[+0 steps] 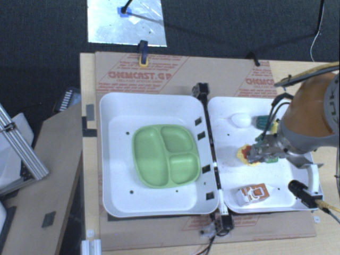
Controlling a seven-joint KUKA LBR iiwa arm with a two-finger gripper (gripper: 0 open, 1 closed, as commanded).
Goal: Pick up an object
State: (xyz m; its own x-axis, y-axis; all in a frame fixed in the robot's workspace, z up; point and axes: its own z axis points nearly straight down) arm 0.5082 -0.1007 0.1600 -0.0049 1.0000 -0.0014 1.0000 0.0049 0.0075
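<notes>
Dark carpet surrounds the bench (175, 70); tool (261, 154) low in the right bin (226, 142), grip state unclear.

Two bins stand side by side on the worktop (175, 68). In the left bin (114, 195) lies a divided tray (164, 155), near its middle. In the right bin (226, 169) a small carton (253, 193) lies near the front wall, an egg-shaped object (240, 120) near the back, and a small toy (246, 154) between them, beside the claw (261, 154).

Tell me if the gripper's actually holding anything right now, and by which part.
Cannot be told. The gripper is down on the red and yellow object in the right bin, hiding any hold.
</notes>
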